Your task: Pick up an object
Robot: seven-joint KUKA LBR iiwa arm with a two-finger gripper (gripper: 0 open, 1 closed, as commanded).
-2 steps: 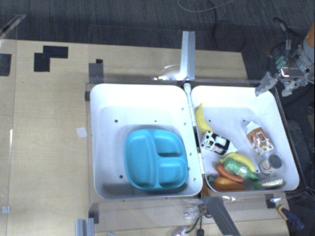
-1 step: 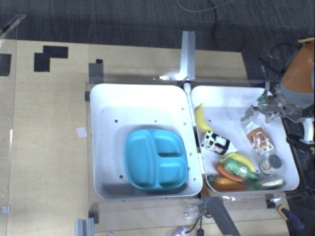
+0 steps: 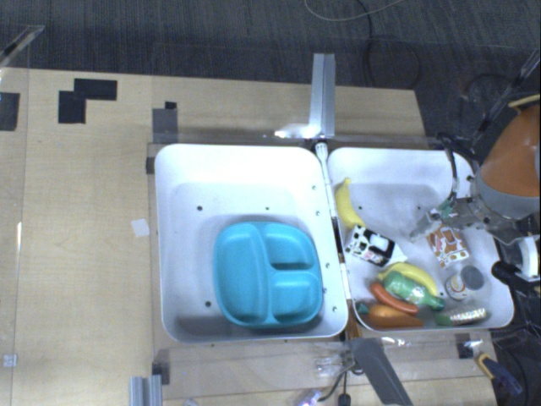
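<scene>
Arm poised at the right bin, nothing lifted yet.

Camera view: the pincer (image 3: 444, 212) hangs above a patterned packet (image 3: 446, 244); its opening I cannot tell. Likely the approach step: next, descend squarely over the packet, clear of the bananas (image 3: 412, 276).

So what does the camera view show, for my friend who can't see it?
A grey robot arm with an orange band reaches over the right white bin, which holds toy food including a yellow banana. The left white bin holds a blue divided plastic plate.
</scene>
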